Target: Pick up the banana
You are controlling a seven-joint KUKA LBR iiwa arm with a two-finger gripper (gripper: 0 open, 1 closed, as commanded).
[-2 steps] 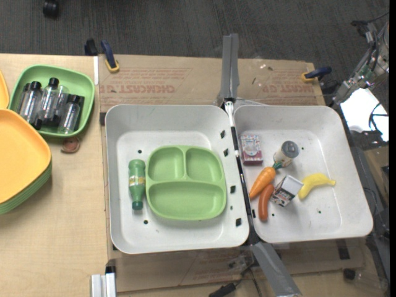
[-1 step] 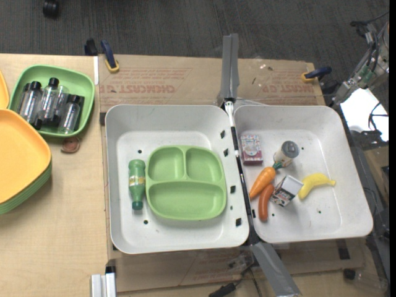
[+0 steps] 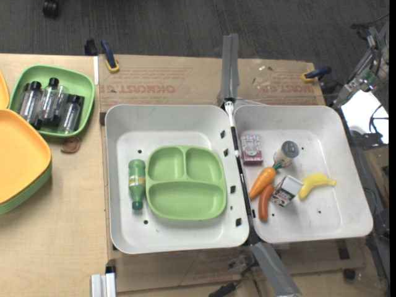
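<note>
Whether the hand is spread or pressed together cannot be told. Some grey gear with cables (image 3: 369,64) sits at the view's 2 o'clock edge, too cut off to make out.

The banana (image 3: 317,184) lies in the right bin (image 3: 346,218), a little toward 3 o'clock from the bin's middle, flat on the floor with nothing gripping it. At its 9 o'clock, just beside its end, is a small white and black box (image 3: 285,190), tilted. At the box's 9 o'clock a carrot (image 3: 262,181) lies at a slant, and a red sausage (image 3: 265,202) lies below it, close to the box. At 12 o'clock from the box stands a small bottle with a grey cap (image 3: 288,150), touching the carrot's green end. A pink packet (image 3: 251,148) lies near the bin's 10 o'clock corner.

The left bin (image 3: 117,228) holds a green divided plate (image 3: 185,183) in its middle, with a green bottle (image 3: 137,184) lying at the plate's 9 o'clock, just apart from it.

On the desk (image 3: 55,252), at 9 o'clock from both bins, is a stack of orange plates (image 3: 18,159). At its 12 o'clock is a green tray (image 3: 80,82) holding dark-capped bottles (image 3: 52,101).
</note>
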